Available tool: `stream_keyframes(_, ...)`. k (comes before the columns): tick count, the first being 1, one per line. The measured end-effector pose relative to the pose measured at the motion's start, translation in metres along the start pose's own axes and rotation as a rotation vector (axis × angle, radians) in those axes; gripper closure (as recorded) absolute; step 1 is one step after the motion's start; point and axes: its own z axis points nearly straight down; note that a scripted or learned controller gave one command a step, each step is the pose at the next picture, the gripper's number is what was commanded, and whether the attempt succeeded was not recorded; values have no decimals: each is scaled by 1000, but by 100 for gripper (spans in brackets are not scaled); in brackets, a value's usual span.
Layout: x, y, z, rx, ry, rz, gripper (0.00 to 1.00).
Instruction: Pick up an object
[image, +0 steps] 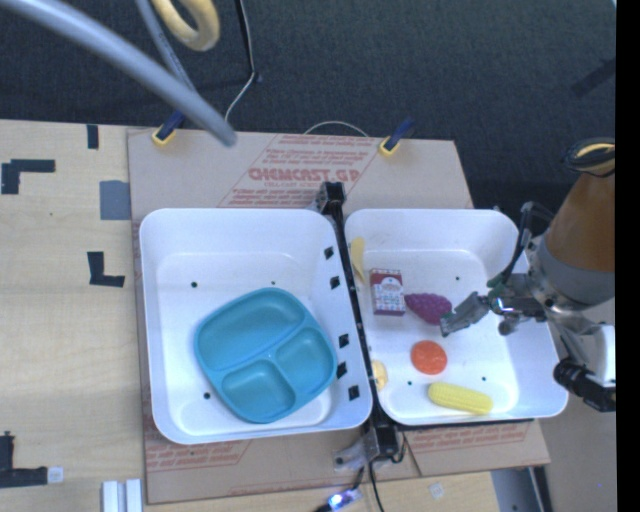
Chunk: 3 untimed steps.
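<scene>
One yellow corn cob (460, 398) lies lengthwise left-to-right in the right bin (500, 228).

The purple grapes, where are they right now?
The purple grapes lie in the right-hand bin, near its middle, just right of the small red box and above the orange ball. The gripper is close on their right.
</scene>
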Motion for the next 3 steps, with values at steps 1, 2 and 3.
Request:
stream_keyframes(1, -2, 7, 47, 4, 1, 0, 0)
stream_keyframes(2, 1, 12, 109, 6, 2, 0, 0)
stream_keyframes(3, 1, 12, 135, 0, -1, 0, 0)
